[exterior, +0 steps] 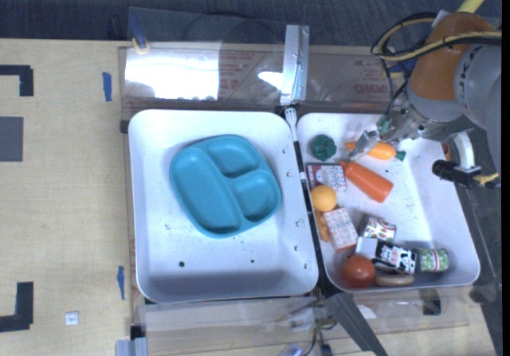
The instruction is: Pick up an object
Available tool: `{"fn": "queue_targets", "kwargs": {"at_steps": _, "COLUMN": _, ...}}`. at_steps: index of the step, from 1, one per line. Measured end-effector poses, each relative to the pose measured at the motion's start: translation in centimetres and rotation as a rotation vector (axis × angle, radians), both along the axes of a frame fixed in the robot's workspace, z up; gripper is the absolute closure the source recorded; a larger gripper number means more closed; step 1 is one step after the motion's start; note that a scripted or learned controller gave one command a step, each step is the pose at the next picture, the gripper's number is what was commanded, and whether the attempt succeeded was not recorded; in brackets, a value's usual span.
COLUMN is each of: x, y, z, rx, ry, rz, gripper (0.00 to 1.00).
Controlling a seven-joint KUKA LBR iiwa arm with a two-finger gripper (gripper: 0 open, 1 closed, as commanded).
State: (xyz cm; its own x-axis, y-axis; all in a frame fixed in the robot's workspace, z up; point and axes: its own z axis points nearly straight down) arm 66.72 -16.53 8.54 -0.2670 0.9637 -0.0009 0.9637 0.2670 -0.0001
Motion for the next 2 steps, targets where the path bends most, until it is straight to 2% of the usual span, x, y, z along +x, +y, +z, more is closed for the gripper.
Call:
{"fn": "queue_targets", "kwargs": {"at_steps": 1, "x": -0.1, "y": 0.0, "z": 1.0, "rx": -0.001, "ry": 0.004, "rz": 0.003, "gripper": 1.0}}
{"fn": "queue_targets", "kwargs": {"at_steps": 2, "x": -1.8, "y": 9.2, "z": 13.5, "rx": 0.0, "ry": -0.013, "rz": 0.159, "gripper": 1.0}}
